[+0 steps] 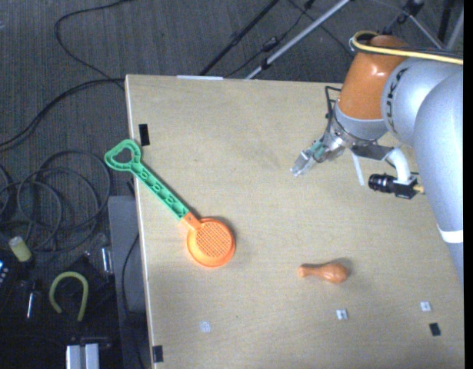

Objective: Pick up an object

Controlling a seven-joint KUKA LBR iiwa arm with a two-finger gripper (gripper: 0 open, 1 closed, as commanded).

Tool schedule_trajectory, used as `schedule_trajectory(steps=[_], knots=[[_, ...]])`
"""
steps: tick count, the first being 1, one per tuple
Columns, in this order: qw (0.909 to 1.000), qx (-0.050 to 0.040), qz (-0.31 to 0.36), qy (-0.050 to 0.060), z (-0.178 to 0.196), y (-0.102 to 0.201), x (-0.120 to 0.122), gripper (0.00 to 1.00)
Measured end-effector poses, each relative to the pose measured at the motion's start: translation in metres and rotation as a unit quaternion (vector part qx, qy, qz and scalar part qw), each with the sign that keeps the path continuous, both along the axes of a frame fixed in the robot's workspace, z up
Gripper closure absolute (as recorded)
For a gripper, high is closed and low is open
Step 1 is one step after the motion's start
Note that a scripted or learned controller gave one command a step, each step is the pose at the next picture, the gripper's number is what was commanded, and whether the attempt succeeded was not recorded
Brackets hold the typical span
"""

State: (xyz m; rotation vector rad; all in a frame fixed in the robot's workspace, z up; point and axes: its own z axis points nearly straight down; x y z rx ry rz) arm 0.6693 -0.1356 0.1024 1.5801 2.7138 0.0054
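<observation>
Orange pear-shaped piece (325, 271) lies level, neck pointing left; jaws (304, 163) state: cannot tell.

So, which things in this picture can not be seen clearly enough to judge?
- Claw, camera view: small and blurred, so the state of its tips is unclear, and whether it touches the bench or hangs above it.
- Arm: cut off by the right and top edges.
- Orange drumstick-shaped toy: too small to tell what it is exactly.
- Small dark and white marks on the bench: too small to identify.
</observation>
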Motion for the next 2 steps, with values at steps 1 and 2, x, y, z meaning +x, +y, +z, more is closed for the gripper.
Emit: schedule_trajectory(steps=[1,2], knots=[[0.9898,-0.0026,-0.142,0.001,0.159,-0.029,-0.001,1.00],[0.9968,-0.0018,-0.079,0.002,0.052,-0.026,-0.001,1.00]])
